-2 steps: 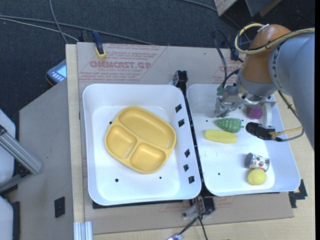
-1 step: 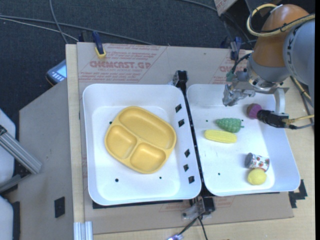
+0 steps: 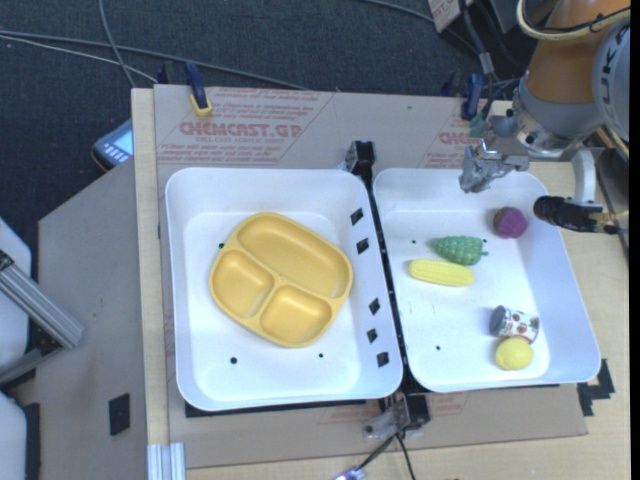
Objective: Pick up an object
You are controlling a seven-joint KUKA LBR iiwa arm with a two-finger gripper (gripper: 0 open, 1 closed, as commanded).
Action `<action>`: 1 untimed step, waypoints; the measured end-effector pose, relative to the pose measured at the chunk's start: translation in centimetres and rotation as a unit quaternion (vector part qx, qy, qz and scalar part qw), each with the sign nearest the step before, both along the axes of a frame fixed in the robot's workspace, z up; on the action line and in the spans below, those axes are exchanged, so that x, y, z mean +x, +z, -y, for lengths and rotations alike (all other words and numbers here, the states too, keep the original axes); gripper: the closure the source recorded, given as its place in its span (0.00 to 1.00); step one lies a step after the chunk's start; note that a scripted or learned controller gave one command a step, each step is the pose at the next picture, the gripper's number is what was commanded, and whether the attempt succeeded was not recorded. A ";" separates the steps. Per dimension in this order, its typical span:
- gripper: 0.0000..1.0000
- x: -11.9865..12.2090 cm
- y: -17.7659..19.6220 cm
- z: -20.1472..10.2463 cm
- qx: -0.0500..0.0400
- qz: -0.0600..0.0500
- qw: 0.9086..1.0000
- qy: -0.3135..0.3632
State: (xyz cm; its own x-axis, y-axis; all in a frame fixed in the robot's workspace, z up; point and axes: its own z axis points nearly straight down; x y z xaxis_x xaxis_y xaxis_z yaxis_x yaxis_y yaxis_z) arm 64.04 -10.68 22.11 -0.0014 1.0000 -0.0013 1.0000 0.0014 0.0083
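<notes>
The right bin (image 3: 560, 268) holds several small objects: a purple ball-like piece (image 3: 511, 222), a green bumpy vegetable (image 3: 459, 249), a yellow corn cob (image 3: 440, 273), a small printed can (image 3: 514, 323) and a yellow lemon (image 3: 514, 354). My gripper (image 3: 482, 173) hangs over the bin's far edge, up and left of the purple piece, with nothing seen between its fingers. It is apart from every object.
The left bin (image 3: 190, 268) holds a yellow divided plate (image 3: 280, 278). A black divider with clips (image 3: 370, 258) runs between the bins. Cables (image 3: 120, 28) and blue clamps (image 3: 197, 90) lie beyond the cardboard-backed bench.
</notes>
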 end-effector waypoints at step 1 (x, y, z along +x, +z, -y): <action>1.00 0.2 5.5 0.0 0.000 0.000 1.000 0.000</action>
